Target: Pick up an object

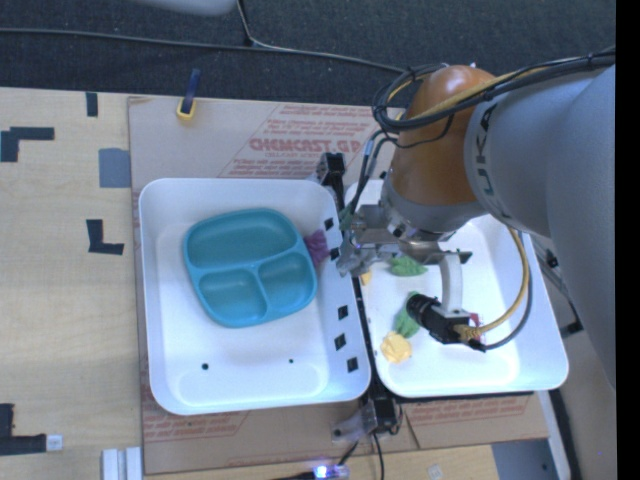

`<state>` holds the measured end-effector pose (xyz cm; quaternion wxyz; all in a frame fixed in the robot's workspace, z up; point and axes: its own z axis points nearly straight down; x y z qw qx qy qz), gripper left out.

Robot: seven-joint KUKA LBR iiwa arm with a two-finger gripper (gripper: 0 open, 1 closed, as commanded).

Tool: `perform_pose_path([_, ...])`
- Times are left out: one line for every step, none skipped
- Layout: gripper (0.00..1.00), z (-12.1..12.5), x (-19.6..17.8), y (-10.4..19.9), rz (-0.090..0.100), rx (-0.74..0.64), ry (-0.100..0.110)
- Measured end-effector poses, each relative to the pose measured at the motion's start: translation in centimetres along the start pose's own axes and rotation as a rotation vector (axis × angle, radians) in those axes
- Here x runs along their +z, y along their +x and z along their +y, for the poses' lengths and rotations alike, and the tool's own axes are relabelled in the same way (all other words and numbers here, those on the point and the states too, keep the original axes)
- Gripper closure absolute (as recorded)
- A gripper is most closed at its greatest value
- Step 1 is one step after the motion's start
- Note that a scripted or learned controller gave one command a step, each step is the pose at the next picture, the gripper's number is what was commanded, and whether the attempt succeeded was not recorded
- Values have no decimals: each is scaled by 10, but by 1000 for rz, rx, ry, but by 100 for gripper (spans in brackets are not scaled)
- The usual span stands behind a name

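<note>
Camera view has the gripper [385,258] low at the right bin's [520,368] ten o'clock, jaw state impossible to tell, green toy [407,265] beside it, yellow toy [397,347] at seven o'clock; a wall strike looks likely.

Two white bins [160,298], one blue divided plate [250,266], two green pieces [407,320], one yellow piece [397,348], one purple piece [318,244].

The two shallow white bins [165,298] look like smooth, slightly glossy plastic. The teal three-compartment plate [250,266] has a matt plastic finish. Beneath them lies a flat brown cardboard sheet with red print [280,143], dull and papery, on a pale wood-grain tabletop [50,308]. The arm's orange band [435,138] shines glossy; its grey casing [560,158] looks smooth.
</note>
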<state>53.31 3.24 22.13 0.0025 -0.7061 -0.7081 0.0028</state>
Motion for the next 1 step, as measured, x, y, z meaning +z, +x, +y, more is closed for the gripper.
perform_pose_path([100, 1, 3, 57, -1, 0, 0])
